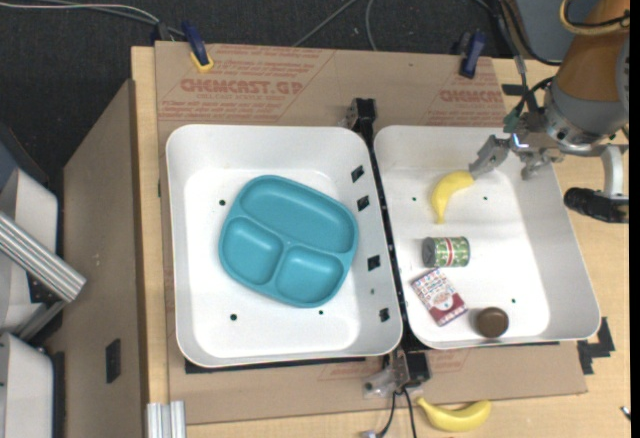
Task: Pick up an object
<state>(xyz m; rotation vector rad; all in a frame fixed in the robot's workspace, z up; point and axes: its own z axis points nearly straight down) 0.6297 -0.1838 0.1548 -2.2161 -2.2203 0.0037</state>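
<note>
While the arm (592, 46) reaches in from the right, its end effector (510, 154) is seen over the far part of the right bin (560, 256), fingers spread apart w/ nothing between them. A yellow banana (450, 193) is lying in that bin, just beside the nearer finger (487, 157); whether they touch can't be told. Nearer the camera, a small green-labelled can (445, 251) is laid on its side approx. mid-bin, w/ a red and white packet (438, 294) just below it and a brown round item (491, 322) at the front right. A teal divided plate (288, 240) is sat in the left bin (190, 226). A second banana (455, 414) is seen on the worktop (250, 71) edge, outside both bins.
</note>
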